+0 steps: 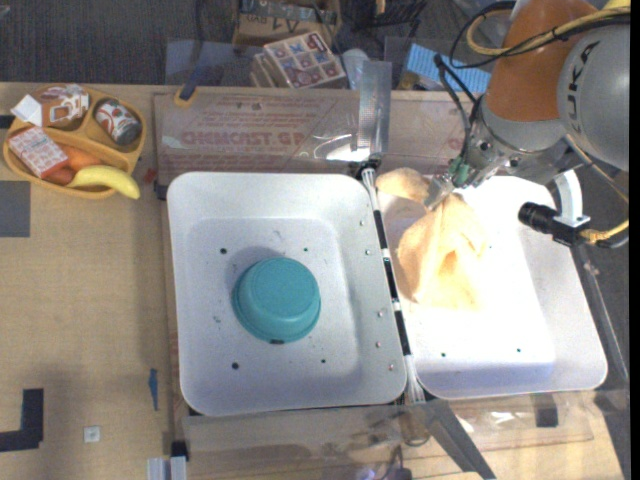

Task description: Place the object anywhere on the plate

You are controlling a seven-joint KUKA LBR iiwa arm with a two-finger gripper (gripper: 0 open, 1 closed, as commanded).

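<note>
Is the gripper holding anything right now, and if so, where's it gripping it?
Yes: the gripper pinches the pale yellow cloth at its top corner, the rest hanging over the right bin.

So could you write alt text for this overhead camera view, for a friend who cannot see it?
A grey and orange robot arm's end effector lifts a pale yellow cloth over the right white bin. A teal plate sits in the left white bin.

Partial letters "UKA" run down the grey robot arm at the upper right. A cardboard panel behind the bins carries faded red lettering — too blurred to read. Other packaging print is illegible.
</note>
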